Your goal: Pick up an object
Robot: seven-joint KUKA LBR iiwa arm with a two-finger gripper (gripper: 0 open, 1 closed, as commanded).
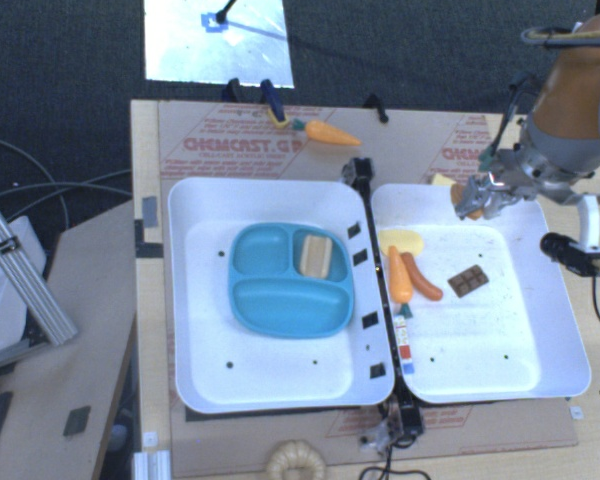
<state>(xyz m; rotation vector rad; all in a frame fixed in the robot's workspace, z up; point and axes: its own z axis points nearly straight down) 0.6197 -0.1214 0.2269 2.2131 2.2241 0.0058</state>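
Note:
The right bin (pixel 540 368) holds a pale yellow piece (pixel 405 241), an orange carrot (pixel 399 274), a red-orange sausage (pixel 422 277) and a brown chocolate bar (pixel 468 281). My gripper (pixel 478 201) hovers over that bin's far edge, above and right of these items. A small tan-orange lump (pixel 464 202) sits right against the gripper's left side. In the left bin (pixel 210 368) lies a blue divided plate (pixel 270 298) with a tan bread slice (pixel 316 256) in its upper right compartment.
A toy carrot (pixel 325 133) lies on the cardboard behind the bins, beside a blue clamp (pixel 272 101). A small yellow bit (pixel 442 179) rests just outside the right bin's far rim. A pale ring (pixel 298 460) sits at the front edge. A black divider (pixel 375 268) runs between the bins.

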